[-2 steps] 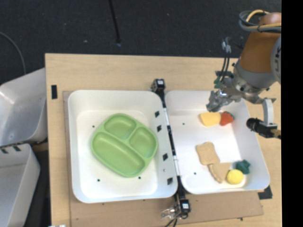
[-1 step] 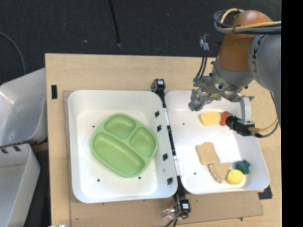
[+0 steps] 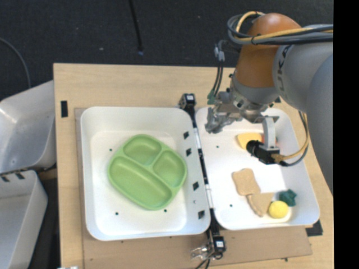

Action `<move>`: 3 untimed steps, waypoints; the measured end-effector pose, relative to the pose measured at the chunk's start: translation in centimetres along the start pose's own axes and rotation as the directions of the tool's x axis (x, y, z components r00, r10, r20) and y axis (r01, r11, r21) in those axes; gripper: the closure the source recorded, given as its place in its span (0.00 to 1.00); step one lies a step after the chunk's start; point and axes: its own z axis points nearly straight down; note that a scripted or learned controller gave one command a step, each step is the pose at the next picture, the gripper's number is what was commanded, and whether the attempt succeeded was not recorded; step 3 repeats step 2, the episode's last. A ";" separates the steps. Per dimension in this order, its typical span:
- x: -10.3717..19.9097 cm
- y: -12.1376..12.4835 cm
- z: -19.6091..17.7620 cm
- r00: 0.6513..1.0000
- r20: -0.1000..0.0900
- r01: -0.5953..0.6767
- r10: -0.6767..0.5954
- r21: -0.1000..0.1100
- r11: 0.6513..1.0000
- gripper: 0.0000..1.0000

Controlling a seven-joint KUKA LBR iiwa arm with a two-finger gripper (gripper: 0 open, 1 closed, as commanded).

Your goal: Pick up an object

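Note:
My gripper [image 3: 215,122] hangs over the far left part of the right bin [image 3: 224,156], close to the divider between the bins. I see nothing held in it. A yellow wedge-shaped piece [image 3: 247,140] lies just to its right, partly hidden by the wrist. Two tan toast-like pieces [image 3: 245,181] [image 3: 259,202] lie nearer the front of that bin. A yellow ball [image 3: 278,209] and a small dark green item [image 3: 288,196] sit in the front right corner.
A green divided plate [image 3: 147,171] lies in the middle of the left bin [image 3: 98,133]. The grey arm with its orange band [image 3: 263,43] reaches in from the right, above the right bin's far edge. Black clips line the divider [image 3: 199,161].

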 end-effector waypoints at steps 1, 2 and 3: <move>5.4 -0.1 0.1 1.000 -0.001 0.001 -0.001 0.000 1.000 1.00; 10.8 1.7 -1.6 1.000 -0.001 0.001 -0.001 -0.004 1.000 1.00; 10.8 1.7 -1.6 1.000 -0.001 0.001 -0.001 -0.004 1.000 1.00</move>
